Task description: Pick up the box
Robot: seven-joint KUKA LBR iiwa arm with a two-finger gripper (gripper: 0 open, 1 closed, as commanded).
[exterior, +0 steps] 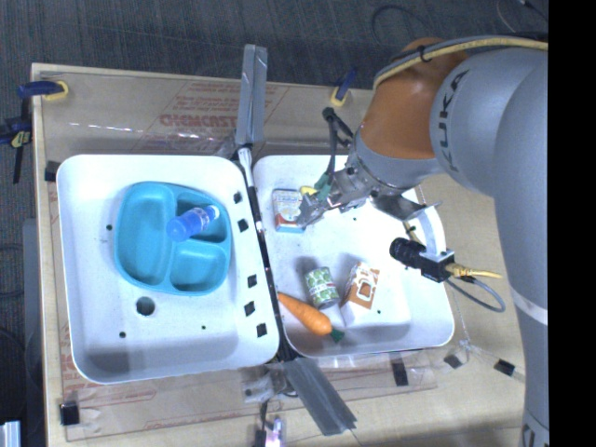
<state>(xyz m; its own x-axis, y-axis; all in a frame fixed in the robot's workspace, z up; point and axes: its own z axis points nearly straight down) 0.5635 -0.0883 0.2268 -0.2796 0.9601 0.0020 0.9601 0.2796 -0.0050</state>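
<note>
We see the gripper (312, 203) low over the right bin (424, 329) at approx 11 o'clock, beside a small carton (287, 208). Grip state: can't tell. The box (362, 287) lies at approx 5 o'clock, untouched, so pickup isn't done.

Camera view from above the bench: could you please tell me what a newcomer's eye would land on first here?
Probably the big grey arm with its orange band, reaching in from the right over the right bin. Next, the bright blue divided tray in the left bin, with a small blue bottle lying on it. Then the orange carrot at the right bin's near edge, beside a green can and a small box.
</note>
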